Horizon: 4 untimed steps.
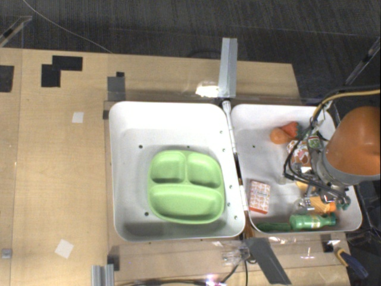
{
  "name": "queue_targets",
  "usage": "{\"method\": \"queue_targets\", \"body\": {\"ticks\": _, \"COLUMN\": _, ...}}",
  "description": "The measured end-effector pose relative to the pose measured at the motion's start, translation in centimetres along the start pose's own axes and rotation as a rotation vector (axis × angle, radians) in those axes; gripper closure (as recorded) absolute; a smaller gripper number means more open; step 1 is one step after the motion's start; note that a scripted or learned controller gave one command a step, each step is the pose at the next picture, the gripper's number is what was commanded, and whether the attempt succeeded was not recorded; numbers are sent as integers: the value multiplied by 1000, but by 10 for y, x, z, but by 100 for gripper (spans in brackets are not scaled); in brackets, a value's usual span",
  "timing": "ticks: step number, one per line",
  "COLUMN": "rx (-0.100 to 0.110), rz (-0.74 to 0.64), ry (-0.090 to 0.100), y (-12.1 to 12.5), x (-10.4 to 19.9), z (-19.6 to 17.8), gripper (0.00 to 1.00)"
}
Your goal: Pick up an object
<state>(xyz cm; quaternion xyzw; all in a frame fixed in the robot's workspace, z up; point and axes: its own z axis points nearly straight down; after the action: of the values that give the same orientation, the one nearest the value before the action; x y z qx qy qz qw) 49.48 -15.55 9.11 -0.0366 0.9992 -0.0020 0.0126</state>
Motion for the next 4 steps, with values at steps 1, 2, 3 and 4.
{"method": "queue_targets", "body": {"ticks": 1, "rx": 2, "rz": -156, "ry": 2, "y": 43, "x": -8, "z": 0, "gripper": 0}}
{"method": "queue_targets", "body": {"ticks": 2, "rx": 1, "rz": -237, "ry": 1, "y": 45, "x": -9, "z": 0, "gripper": 0}}
{"method": "queue_targets", "body": {"ticks": 3, "rx": 5, "rz": -243, "ry": -16, "y": 46, "x": -15, "z": -14, "gripper": 100}}
{"method": "queue_targets", "body": {"ticks": 4, "rx": -2, "rz": -167, "ry": 4, "y": 47, "x": -119, "z": -123, "gripper": 100}}
